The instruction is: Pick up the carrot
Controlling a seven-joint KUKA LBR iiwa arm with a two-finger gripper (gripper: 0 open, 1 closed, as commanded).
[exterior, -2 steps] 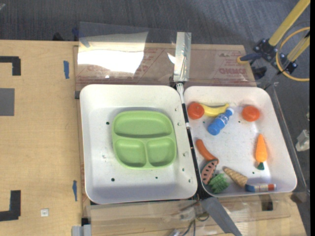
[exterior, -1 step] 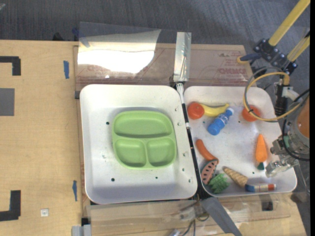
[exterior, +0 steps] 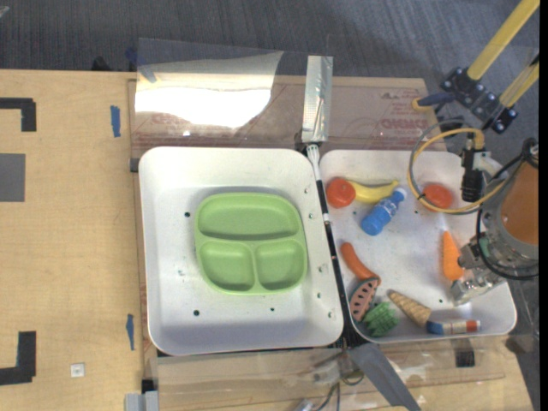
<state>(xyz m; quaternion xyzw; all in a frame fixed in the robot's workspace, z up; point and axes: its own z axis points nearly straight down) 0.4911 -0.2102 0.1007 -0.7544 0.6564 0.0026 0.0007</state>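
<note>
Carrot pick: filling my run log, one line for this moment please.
claw beside carrot | carrot lying in right bin | not lifted

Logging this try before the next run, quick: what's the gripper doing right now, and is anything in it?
Gripper: low in the right bin, just beside the carrot; open or closed cannot be told, and nothing visibly held.

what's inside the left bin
A green divided plate with three compartments lies in the left bin, nothing visible in them. Whatever the bin floor holds beneath the plate is covered.
</note>
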